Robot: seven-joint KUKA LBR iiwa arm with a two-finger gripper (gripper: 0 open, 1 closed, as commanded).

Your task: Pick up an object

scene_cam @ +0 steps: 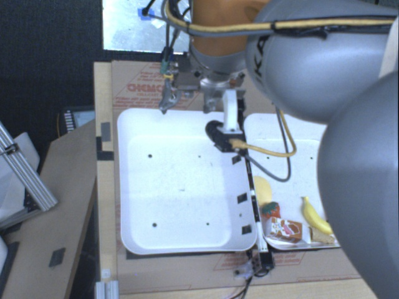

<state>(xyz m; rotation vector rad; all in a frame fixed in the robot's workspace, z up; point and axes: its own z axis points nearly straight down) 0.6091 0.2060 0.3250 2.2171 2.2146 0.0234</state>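
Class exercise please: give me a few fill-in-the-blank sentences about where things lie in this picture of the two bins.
1. The banana lies in the ____ bin.
2. The arm has an ____ band.
3. Both bins are ____ in colour.
4. The gripper is above the bins' ____ edge.

Missing words: right; orange; white; far

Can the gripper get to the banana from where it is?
Probably yes. The banana lies uncovered in the right bin, beside a packet. The gripper hangs over the left bin's far edge.
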